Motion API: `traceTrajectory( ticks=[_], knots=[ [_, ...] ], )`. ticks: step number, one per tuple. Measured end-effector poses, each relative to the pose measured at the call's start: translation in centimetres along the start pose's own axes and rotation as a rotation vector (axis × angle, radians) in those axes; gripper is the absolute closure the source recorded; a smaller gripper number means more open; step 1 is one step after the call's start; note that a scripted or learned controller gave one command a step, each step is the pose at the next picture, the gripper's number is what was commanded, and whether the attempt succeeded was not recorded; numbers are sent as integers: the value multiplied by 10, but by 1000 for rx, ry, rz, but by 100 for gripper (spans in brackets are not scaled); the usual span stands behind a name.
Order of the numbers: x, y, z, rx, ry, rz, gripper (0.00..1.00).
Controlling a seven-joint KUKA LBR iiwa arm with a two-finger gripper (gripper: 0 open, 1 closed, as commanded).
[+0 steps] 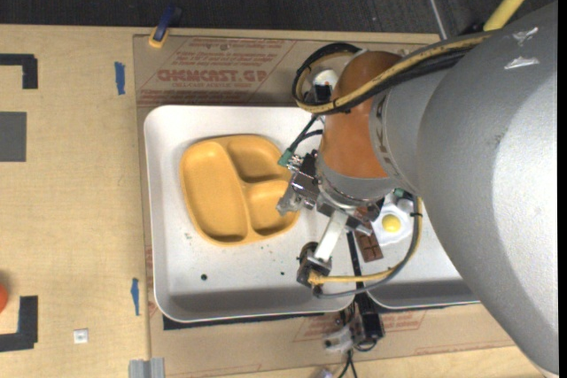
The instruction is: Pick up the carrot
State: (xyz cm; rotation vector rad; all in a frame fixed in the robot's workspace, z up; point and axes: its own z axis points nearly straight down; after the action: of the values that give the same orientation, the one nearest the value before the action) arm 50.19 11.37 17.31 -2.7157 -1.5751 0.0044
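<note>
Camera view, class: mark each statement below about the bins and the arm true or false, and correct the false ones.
1. A yellow divided dish lies in the left white bin. True.
2. The dish holds a carrot. False: its compartments look bare.
3. The arm's orange band is above the bins. True.
4. A fried-egg toy sits beside the wrist. True.
5. The bench top is blue. False: it is light brown wood.

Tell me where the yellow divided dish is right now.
The yellow divided dish lies in the left white bin, toward its upper middle, just left of the arm's wrist.
</note>
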Motion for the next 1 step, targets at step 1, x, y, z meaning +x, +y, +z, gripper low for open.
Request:
traceTrajectory(
  ticks=[1],
  knots=[
    [29,7,85,-2,12,-161,0]
  ],
)
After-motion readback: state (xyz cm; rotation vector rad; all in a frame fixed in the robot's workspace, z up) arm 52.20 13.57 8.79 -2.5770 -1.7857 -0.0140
